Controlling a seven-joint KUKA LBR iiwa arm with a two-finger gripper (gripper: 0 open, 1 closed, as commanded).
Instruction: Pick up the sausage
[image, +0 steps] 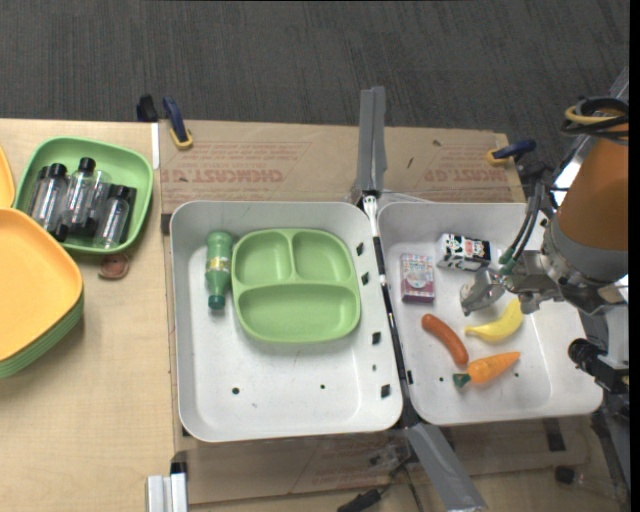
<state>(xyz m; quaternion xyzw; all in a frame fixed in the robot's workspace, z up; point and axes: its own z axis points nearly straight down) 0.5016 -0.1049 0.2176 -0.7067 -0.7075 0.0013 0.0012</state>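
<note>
My fingers (478, 297) hang over the right bin (560, 395), just above the banana (499, 322); whether they are spread or pressed together I cannot tell from this angle, and nothing shows between them. The sausage (446, 338) lies on the bin floor just to their lower left, apart from them, with the carrot (488, 368) close beside it toward the front. A milk carton (465, 250) and a pink card box (417, 277) sit farther back in the same bin. In the left bin (200, 400) rest a green divided plate (296, 284) and a green bottle (218, 268). On the desk (110, 400) stand orange plates (35, 295) and a green tray (85, 195) of bottles.
</note>
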